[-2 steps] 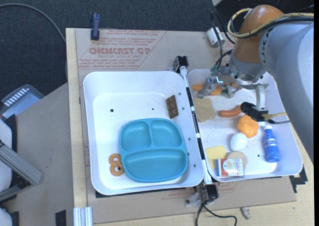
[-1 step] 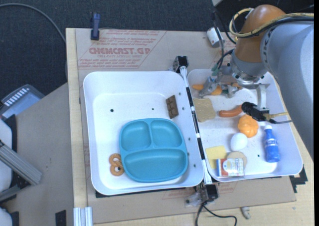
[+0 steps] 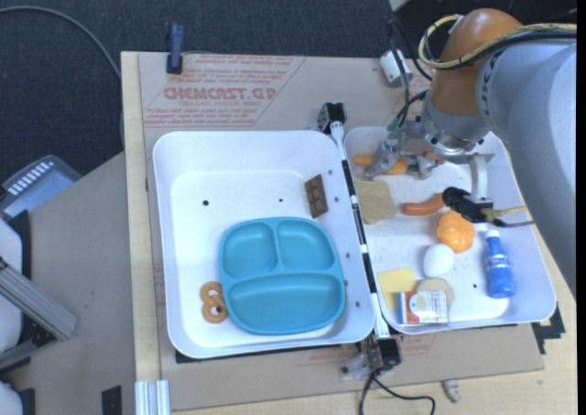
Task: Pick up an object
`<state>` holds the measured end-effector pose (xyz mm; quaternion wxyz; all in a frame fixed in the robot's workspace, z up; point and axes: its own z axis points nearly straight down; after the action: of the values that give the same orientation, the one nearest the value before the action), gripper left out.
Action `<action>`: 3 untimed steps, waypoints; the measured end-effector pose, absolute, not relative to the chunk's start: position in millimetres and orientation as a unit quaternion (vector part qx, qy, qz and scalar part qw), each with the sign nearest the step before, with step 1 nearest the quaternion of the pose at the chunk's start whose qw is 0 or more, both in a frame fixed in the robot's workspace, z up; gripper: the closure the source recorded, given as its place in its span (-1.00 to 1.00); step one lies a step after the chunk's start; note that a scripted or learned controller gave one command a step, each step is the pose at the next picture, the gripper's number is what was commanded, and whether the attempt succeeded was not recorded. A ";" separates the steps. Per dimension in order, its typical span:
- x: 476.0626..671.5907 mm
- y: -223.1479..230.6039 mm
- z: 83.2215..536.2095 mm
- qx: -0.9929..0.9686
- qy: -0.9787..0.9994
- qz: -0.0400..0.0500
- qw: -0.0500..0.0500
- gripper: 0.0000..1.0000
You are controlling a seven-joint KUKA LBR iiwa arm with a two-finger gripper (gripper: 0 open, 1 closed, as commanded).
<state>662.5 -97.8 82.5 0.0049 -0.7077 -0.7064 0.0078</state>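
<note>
My gripper (image 3: 403, 157) is low over the far left corner of the right bin (image 3: 536, 299), coming down from the grey arm with the orange band. An orange carrot-like piece (image 3: 377, 164) lies right beneath and beside it, partly hidden by the gripper. Near it lie a tan bread slice (image 3: 375, 201) and a reddish sausage (image 3: 422, 207). Further forward are an orange fruit (image 3: 456, 231), a white egg (image 3: 439, 260), a blue bottle (image 3: 498, 266), a yellow cheese block (image 3: 396, 279) and a round packaged item (image 3: 428, 303).
The left bin (image 3: 183, 175) holds a blue divided plate (image 3: 279, 274), a small pretzel (image 3: 214, 301) at its left and a brown chocolate bar (image 3: 316, 195) near the wall between the bins. Cardboard covers the bench behind the bins.
</note>
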 end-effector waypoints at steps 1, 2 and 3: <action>662.4 -97.5 82.5 -0.708 -0.706 0.008 0.005 -1.00; 665.6 -94.1 105.7 -0.707 -0.707 0.002 0.001 -1.00; 639.9 -110.6 132.2 -0.707 -0.707 0.000 0.000 -1.00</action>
<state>639.9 -110.6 132.2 0.0000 -0.7073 -0.7069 0.0004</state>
